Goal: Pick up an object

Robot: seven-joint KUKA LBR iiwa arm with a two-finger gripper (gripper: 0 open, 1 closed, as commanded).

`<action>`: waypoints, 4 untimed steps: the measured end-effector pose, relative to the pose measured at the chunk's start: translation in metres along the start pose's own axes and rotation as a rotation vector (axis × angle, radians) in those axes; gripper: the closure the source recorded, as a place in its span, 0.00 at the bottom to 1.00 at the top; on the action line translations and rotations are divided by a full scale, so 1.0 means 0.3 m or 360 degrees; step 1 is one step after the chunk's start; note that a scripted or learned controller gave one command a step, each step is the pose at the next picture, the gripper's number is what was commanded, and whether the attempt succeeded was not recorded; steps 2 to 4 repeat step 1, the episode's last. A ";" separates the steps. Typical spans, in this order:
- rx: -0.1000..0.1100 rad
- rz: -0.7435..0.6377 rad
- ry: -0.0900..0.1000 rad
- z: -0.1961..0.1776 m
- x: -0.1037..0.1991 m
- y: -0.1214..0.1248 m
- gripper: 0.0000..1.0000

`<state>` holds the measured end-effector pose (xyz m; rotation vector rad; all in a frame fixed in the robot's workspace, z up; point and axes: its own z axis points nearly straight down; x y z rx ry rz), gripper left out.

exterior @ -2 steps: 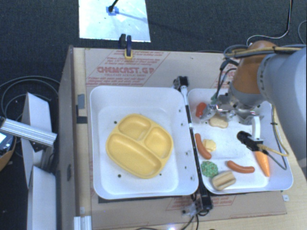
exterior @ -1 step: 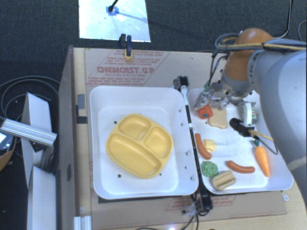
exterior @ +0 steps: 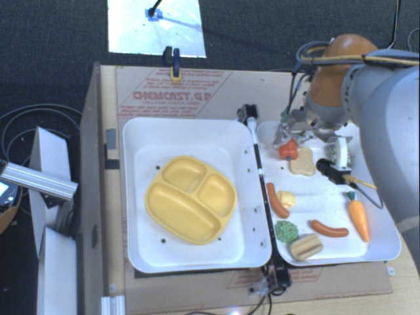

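The big grey arm with its orange band (exterior: pixel 341 64) reaches in from the right and hangs low over the far end of the right shallow white plastic bin (exterior: pixel 387 245); its hand (exterior: pixel 296 135) sits just above a small red tomato-like toy (exterior: pixel 288 151), but whether it is released or clenched I cannot tell, and nothing is visibly lifted, so the pick looks not yet done, with the grasp and the raise left to do. The left shallow white plastic bin (exterior: pixel 151 241), smooth and glossy, holds a yellow moulded plastic tray with three rounded compartments (exterior: pixel 190 199). Both bins rest on a printed brown cardboard sheet (exterior: pixel 170 90) laid over the bench. In the right bin lie smooth toy foods: an orange tapered carrot with a green tip (exterior: pixel 358 218), a tan bread-roll shape (exterior: pixel 306 246), a pale biscuit-coloured flat slice (exterior: pixel 302 162), two glossy red-orange sausages (exterior: pixel 329 228), one of them beside the divider (exterior: pixel 277 201), a knobbly green broccoli piece (exterior: pixel 286 230) and a small cream chunk (exterior: pixel 287 198).
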<state>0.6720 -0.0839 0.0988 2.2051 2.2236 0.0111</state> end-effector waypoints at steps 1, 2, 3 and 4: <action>0.0010 0.0005 0.0004 -0.373 0.148 -0.049 1.00; 0.0010 0.0005 0.0004 -0.373 0.148 -0.049 1.00; 0.0010 0.0005 0.0004 -0.373 0.148 -0.049 1.00; 0.0010 0.0005 0.0004 -0.373 0.148 -0.049 1.00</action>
